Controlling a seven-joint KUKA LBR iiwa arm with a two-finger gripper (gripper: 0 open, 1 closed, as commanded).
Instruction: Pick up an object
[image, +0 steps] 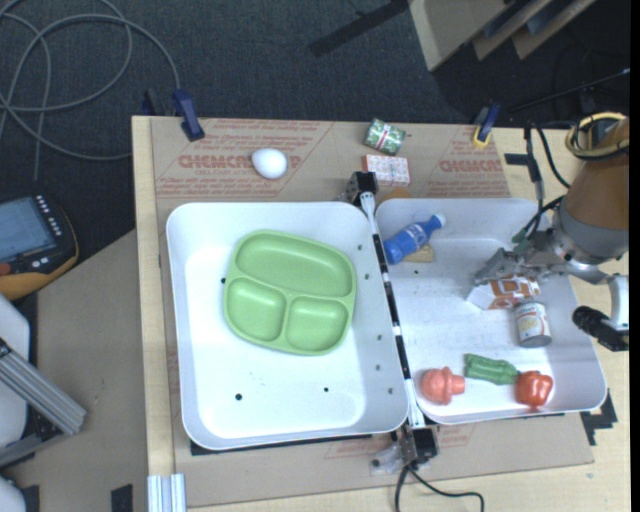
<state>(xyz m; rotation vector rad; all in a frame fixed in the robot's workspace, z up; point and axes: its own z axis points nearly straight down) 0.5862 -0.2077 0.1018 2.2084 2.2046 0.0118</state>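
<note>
My gripper (508, 270) hangs low in the right bin (450, 310), its fingers spread open just above an orange-and-white packet (512, 292); nothing sits between them. A small tin can (531, 324) lies just below the packet. A blue bottle (412, 238) rests at the bin's top left. Along the front edge lie an orange-red toy (440, 384), a green toy (490, 369) and a red pepper (534, 388).
The left bin (200, 360) holds a green divided plate (290, 292). Behind the bins on the bench sit a white ball (268, 162), a green can (385, 136) and a small patterned card (387, 168). Blue clamps (186, 112) grip the back edge.
</note>
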